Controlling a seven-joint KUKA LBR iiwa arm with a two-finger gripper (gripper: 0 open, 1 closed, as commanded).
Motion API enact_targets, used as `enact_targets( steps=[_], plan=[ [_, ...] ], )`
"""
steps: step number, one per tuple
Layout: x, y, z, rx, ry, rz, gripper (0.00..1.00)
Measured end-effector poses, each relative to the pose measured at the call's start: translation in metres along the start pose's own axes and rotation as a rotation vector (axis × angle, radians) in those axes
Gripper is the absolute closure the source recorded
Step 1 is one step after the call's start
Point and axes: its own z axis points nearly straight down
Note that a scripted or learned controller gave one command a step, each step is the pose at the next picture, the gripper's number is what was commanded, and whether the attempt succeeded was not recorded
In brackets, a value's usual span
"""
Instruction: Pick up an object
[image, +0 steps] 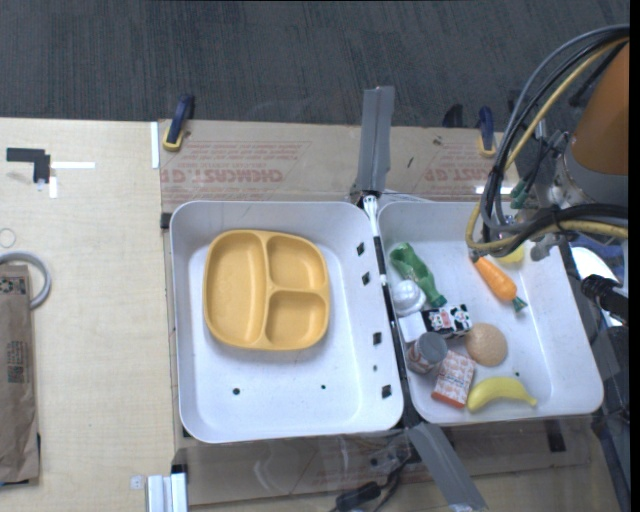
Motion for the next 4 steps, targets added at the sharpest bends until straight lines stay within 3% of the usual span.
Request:
enact_targets(
  steps=[1,2,3,4],
  plan=[
    [-0.079,0.04,0.085,-0.001,0.0,0.047,0.0],
    [-0.108,0.081,0.192,-0.005,-0.001,-0.148,0.0],
    [-0.109,0.081,0.183,-0.005,-0.001,-0.145,1.0],
    [-0.073,0.077,0.092,-0.004,0.0,-0.213,1.0]
  ],
)
